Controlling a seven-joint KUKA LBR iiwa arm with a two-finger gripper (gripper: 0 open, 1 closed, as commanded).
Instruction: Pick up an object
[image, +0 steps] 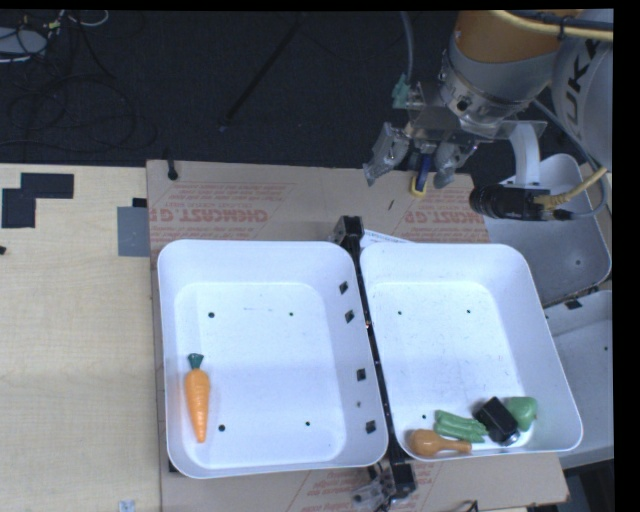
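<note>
- Objects for picking lie in both bins. A toy carrot (197, 401) lies alone in the left bin (250, 262), at that bin's lower left corner, lengthwise up and down the frame, its green top toward the upper frame and its tip toward the lower edge.
- In the right bin (450, 262), at its lower right corner, four small things crowd together: an orange pear-shaped toy (436, 443) lowest and leftmost, a green pea pod (459, 426) just above it, a black block (496, 419) touching the pod's right end, and a green leafy piece (523, 408) just beside the block on its right.
- The gripper (418, 158) hangs in the upper right of the frame, above the brown cardboard sheet (260, 205) beyond the bins' far rims, well apart from every object.
- Its fingers (385, 160) stand spread, released, with nothing between them; a small yellow and blue part shows between the two.
- The arm's orange band (500, 35) sits at the top right of the frame, above the grey wrist.
- The two bins sit side by side, joined along the middle by a black strip of clips (362, 340).
- The pale wooden bench (70, 340) fills the left of the frame, with dark patches at its upper left.
</note>
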